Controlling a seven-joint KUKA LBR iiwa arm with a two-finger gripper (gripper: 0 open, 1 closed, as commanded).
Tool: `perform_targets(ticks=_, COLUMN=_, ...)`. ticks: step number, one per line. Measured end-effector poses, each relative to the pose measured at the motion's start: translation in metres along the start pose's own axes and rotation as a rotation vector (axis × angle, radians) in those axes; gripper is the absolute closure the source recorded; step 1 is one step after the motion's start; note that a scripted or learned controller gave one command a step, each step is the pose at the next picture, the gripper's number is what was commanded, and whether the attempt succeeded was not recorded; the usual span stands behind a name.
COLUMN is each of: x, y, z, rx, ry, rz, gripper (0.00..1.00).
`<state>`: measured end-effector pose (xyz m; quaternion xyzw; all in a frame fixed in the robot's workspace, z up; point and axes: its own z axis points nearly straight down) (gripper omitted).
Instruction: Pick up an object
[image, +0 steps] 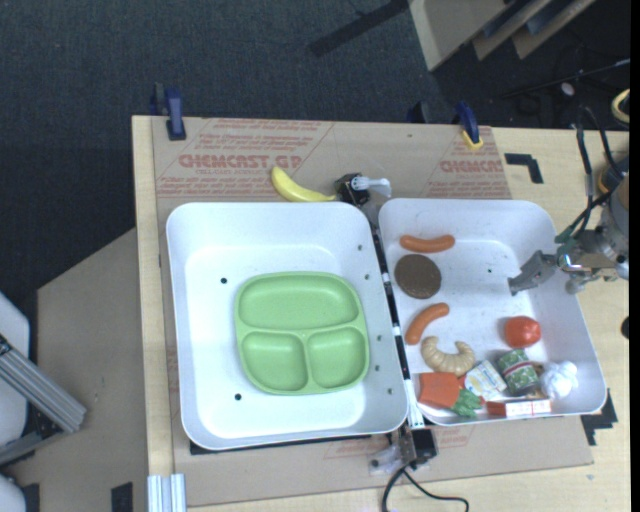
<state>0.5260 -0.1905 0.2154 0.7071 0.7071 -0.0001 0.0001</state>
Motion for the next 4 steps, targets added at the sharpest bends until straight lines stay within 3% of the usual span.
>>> perform_targets(ticks=1, x=-0.009, y=-0.003, z=0.109, rx=0.002, ry=0.002, rz=0.0, gripper=0.0)
perform_targets(ticks=2, x=0.005, y=-0.034, z=0.132, rx=0.004, ry=0.003, rz=0.0, gripper=0.0)
perform_targets(ticks=3, x=0.004, y=-0.033, z=0.121, rx=-0.002, ry=0.0, rz=0.001, gripper=1.0)
perform_targets(ticks=4, x=0.059, y=0.093, z=0.068, rx=-0.015, ry=-0.002, rz=-0.01, gripper=1.0)
